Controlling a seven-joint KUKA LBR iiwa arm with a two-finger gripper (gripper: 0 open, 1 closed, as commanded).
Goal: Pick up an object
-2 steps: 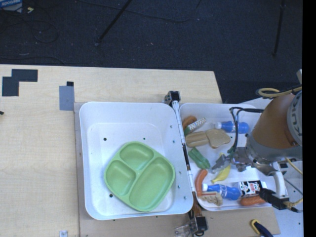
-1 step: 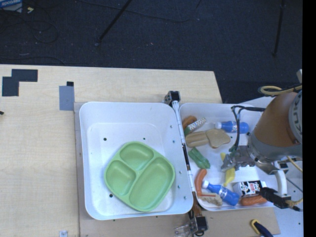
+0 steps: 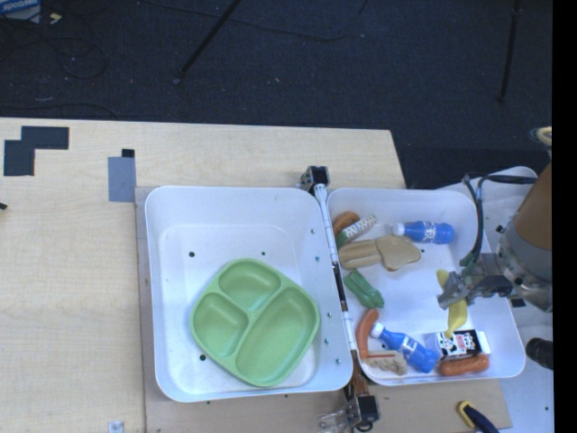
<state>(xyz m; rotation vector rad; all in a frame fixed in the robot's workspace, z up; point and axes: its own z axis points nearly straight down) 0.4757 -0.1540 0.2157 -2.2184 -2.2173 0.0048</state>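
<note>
The right bin (image 3: 487, 233) holds several small toys. Among them are a blue bottle (image 3: 426, 232), a tan wooden piece (image 3: 379, 253), a green pickle (image 3: 363, 289), an orange sausage (image 3: 363, 329) and a second blue bottle (image 3: 406, 347). A black-and-white carton (image 3: 462, 342) and a red sausage (image 3: 464, 364) lie near the front right corner. My gripper (image 3: 462, 293) hangs low over the right side of this bin, directly above a yellow banana-like piece (image 3: 458, 316) that it partly hides. Whether it touches that piece I cannot tell.
A green divided plate (image 3: 257, 323) lies in the left bin (image 3: 180, 215). The two bins meet at a central rim (image 3: 329, 251). Cables (image 3: 478, 197) loop over the right bin's far corner. A yellow-handled tool (image 3: 473, 415) lies on the bench in front.
</note>
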